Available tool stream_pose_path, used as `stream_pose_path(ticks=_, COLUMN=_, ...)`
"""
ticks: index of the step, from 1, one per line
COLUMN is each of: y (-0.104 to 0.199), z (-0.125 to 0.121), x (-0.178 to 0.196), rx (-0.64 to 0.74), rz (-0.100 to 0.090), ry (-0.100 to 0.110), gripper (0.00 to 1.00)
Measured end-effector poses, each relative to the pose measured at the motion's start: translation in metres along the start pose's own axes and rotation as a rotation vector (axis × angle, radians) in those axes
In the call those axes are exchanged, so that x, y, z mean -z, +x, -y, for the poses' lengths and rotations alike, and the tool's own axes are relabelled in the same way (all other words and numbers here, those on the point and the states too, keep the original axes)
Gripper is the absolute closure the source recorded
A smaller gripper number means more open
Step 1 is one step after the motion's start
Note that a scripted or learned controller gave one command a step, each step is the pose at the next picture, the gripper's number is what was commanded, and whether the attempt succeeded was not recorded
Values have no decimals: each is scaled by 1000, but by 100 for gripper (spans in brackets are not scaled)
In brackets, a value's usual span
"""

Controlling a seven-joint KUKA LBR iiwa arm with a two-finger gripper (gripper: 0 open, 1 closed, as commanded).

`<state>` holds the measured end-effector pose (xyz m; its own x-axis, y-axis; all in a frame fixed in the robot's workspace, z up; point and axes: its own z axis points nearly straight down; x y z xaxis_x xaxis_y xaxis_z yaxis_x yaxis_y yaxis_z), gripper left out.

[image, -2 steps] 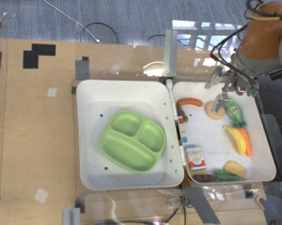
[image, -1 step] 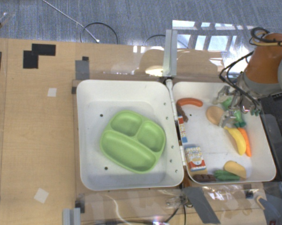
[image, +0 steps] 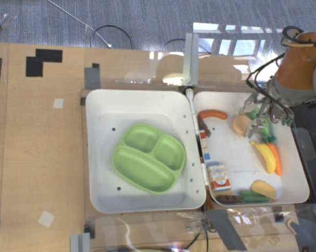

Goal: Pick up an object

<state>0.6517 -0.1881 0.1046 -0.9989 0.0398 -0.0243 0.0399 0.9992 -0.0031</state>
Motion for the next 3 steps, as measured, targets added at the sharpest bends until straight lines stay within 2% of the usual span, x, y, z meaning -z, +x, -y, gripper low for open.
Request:
stream_pose_path(ticks=1, y=3, z=-20, x=131, rx=18, rz=1, ry=1, gripper=100)
stream_pose_path(ticks=2, y=-4, z=-85, x=167, rx=-119, rz=-11, ry=-4, gripper=100)
stream_pose_path(ticks=3, y=78, z=-118, x=155, rx=-330, rz=-17, ry=-1, gripper=100)
